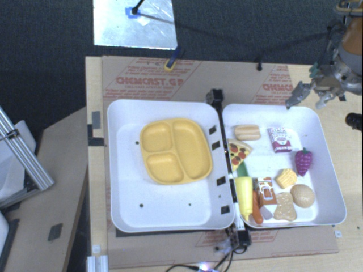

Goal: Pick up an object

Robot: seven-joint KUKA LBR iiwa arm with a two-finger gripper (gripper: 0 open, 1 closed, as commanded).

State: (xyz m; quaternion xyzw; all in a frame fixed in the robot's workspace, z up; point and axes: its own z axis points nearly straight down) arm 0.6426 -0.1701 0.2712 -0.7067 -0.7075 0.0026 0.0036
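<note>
Gripper (309,95) hangs over the right bin's (326,152) far right corner, fingers spread, nothing between them; toy food lies below in that bin: bread roll (247,132), red-and-white carton (282,139), purple grapes (303,161), pizza slice (239,150), yellow corn (244,192) (along the left wall); left bin (122,169) holds a yellow 3-section plate (174,151)

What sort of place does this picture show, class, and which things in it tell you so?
Probably a robot test bench in a lab: a claw above two white bins, toy food such as plastic grapes, and a yellow divided plate.
</note>
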